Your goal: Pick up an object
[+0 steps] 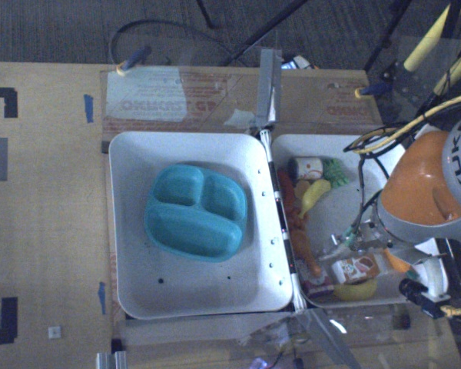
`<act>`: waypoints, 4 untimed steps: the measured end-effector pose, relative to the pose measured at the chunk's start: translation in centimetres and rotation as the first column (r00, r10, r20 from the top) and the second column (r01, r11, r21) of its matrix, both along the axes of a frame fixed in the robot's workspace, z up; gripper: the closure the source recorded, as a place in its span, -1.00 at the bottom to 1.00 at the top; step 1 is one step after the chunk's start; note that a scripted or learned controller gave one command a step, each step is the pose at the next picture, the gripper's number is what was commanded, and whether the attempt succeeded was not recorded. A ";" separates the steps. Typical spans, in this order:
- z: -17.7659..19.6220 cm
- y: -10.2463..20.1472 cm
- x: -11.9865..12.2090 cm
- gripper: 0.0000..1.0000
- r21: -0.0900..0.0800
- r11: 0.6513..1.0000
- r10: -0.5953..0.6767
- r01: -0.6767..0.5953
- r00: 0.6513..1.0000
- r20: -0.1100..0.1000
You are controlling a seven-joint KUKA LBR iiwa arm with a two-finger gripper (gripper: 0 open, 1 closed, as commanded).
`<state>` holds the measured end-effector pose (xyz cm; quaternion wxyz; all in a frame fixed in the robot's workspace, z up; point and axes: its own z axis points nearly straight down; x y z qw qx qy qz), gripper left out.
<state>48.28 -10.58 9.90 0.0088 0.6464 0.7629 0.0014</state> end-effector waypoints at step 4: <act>0.8 -4.3 0.0 1.00 0.005 1.000 0.002 -0.002 1.000 -0.002</act>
